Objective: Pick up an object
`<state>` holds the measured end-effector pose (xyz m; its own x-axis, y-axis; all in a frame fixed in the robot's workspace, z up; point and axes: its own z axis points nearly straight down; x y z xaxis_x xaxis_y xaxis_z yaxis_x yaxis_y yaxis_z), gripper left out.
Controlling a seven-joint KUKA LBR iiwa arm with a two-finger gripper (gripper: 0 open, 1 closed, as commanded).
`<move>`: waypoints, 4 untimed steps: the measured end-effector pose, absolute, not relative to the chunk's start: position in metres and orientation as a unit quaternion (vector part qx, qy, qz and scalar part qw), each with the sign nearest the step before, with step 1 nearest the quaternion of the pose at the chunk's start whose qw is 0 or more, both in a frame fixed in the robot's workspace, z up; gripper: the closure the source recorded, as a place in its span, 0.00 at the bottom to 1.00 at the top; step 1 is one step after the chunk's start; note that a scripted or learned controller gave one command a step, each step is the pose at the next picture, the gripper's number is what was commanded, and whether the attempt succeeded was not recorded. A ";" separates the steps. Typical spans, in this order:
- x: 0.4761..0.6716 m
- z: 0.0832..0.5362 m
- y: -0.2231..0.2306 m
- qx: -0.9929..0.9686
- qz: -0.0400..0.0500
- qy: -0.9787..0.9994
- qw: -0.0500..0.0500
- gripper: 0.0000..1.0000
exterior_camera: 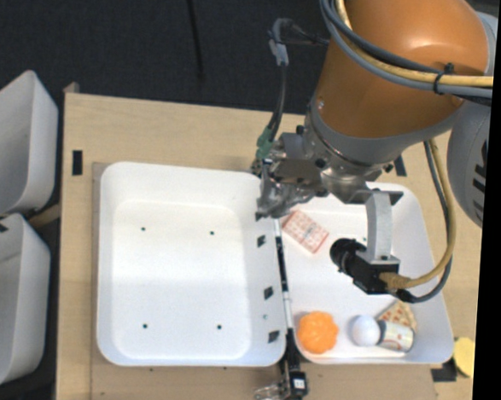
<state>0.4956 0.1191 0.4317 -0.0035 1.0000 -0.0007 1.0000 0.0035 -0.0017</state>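
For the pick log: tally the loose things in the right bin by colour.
Orange: 1, the orange ball
White: 1, the white ball
Red and white: 1, the checked packet
Tan and red: 1, the wedge-shaped piece
White and tan: 1, the small cup on its side
Total: 5

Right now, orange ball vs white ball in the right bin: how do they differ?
The orange ball is bigger and rough-textured; the white ball is smaller and smooth. The orange ball sits nearer the bins' divider; the white ball lies right of it, against a pale cup. Both are round and rest along the right bin's near edge.
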 end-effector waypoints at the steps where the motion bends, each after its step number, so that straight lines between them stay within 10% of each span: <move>1: 0.490 0.532 0.164 -0.704 -0.006 -0.710 -0.003 1.00; 2: 0.554 0.430 0.211 -0.705 -0.002 -0.709 -0.001 1.00; 4: 0.620 0.411 0.221 -0.707 -0.001 -0.707 -0.002 1.00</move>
<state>0.6205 0.2206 0.4112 -0.0003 1.0000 -0.0008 1.0000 0.0003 0.0040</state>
